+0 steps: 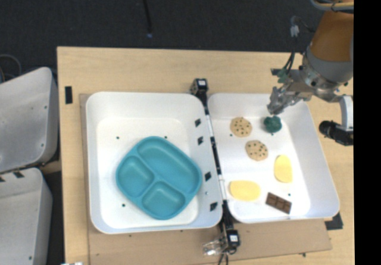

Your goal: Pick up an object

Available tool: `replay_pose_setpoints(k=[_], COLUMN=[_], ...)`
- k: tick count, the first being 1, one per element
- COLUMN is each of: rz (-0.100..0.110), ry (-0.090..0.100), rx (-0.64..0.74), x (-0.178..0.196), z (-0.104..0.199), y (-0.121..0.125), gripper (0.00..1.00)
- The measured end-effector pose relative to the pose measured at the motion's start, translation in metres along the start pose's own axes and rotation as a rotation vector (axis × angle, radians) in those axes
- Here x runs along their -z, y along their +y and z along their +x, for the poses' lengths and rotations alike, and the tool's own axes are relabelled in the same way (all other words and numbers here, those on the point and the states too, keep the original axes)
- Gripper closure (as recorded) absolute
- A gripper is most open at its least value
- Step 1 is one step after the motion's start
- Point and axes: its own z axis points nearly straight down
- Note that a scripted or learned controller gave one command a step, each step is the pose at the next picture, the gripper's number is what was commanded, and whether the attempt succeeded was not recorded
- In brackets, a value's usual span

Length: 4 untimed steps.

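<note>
two cookies (pixel 241 127) near green piece (pixel 272 125) below pincer (pixel 276 107).

Arm (pixel 331 43): grey housing, orange band above wrist, yellow cable loop at top. End effector (pixel 277 105): grey metal, two-finger type, thin dark cables alongside the wrist.

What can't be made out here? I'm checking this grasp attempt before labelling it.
- Gripper: in the camera view it is small and blurred, so open or shut cannot be told.
- Green object: whether the gripper touches it is unclear; the two overlap at this slant, and its shape is too small to identify.
- Arm: cut off by the view's right side.
- Brown piece: surface detail too small.
</note>
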Motion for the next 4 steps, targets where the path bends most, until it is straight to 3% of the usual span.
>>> replay_pose_setpoints(k=[4], rz=[0.001], ry=[0.001], rx=[0.0], x=[-0.019], z=[0.213], y=[0.038], gripper=[1.0])
